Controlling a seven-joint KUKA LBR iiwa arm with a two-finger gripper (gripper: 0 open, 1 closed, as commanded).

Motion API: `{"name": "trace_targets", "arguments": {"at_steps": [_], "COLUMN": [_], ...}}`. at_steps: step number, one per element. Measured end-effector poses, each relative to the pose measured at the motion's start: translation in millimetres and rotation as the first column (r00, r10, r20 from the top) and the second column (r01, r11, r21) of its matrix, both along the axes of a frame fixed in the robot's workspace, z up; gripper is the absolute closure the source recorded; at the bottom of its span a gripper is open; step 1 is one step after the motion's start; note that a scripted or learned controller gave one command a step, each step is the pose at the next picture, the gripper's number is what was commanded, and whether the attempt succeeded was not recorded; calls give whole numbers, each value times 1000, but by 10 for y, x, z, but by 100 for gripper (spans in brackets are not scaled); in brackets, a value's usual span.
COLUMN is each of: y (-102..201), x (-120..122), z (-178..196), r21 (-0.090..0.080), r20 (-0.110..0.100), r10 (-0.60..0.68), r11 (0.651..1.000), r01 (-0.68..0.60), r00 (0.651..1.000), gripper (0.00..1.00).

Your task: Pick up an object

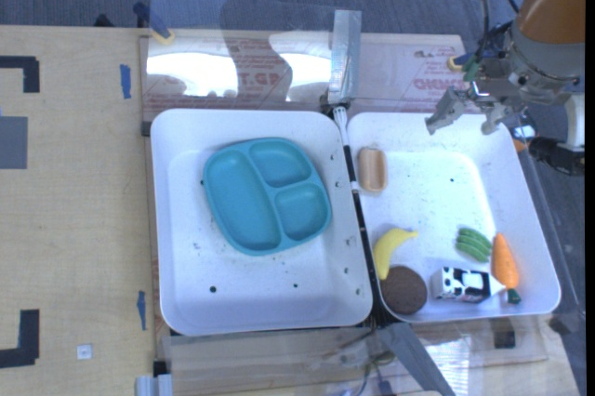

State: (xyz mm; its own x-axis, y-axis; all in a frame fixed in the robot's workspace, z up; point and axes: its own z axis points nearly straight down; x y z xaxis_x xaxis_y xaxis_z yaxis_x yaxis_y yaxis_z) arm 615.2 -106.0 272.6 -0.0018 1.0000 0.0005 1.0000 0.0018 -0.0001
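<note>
Worktop (65,227): pale wood, carried two shallow white bins side by side.
Left bin (177,273): held a blue divided plate (268,195), lying flat near the middle, three compartments up.
Right bin (437,190): held every small item.
Bread roll (372,169): lay against the bin's left wall, toward the far side.
Banana (390,247): lay left of centre, just above the brown round cookie (405,288) at the near-left corner.
Black-and-white toy (464,284): lay along the near edge, right of the cookie.
Green vegetable (473,243): lay just beside the carrot (505,261), near the right wall.
Pincer (471,115): hung over the far-right corner of the right bin, spread apart, grasping nothing, well apart from all items.
Arm (556,4): grey with an orange band, reached in from the right.
</note>
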Motion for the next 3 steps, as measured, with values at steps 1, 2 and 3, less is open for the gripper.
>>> {"name": "trace_targets", "arguments": {"at_steps": [1,2,3], "y": [388,-4,17], "x": [184,-203,-669], "z": [-939,-1850,-1846], "r21": [2,-2,-2], "r20": [-11,5,5], "r10": [34,264,243], "r11": [999,965,970], "r01": [-34,-264,-243], "r00": [999,965,970], "gripper": [0,0,0]}}
